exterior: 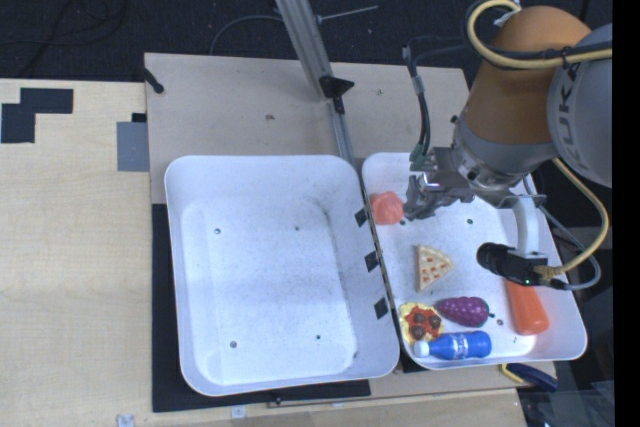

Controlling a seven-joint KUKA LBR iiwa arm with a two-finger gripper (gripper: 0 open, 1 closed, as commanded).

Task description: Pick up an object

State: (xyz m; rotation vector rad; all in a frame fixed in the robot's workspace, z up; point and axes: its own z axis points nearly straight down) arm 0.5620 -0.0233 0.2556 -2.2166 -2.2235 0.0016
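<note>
The grey arm with its orange band reaches in over the right shallow white bin (560, 340), and its dark two-finger gripper (418, 205) hangs low near that bin's far-left corner. Whether the jaws are released or clenched cannot be told from this slanted view.

A small salmon-pink rounded lump (387, 208) lies just beside the gripper, on its left, close against the bin's left wall; nothing shows it between the jaws. A tan triangular pizza slice with red dots (432, 267) lies nearer the bin's middle, apart from the gripper and toward the near edge. Along the near edge sit a purple bunch of grapes (463, 310), a round yellow and red toy piece (421, 322) at the near-left corner, and a blue and white bottle lying on its side (455, 346). An orange cylindrical piece (527, 307) lies by the right wall, partly under a black part of the arm's fittings.

The left shallow white bin (185, 215) stands beside it, their walls nearly touching. Part of the maker's lettering shows on the grey arm casing at the right, too cropped to read whole.
</note>
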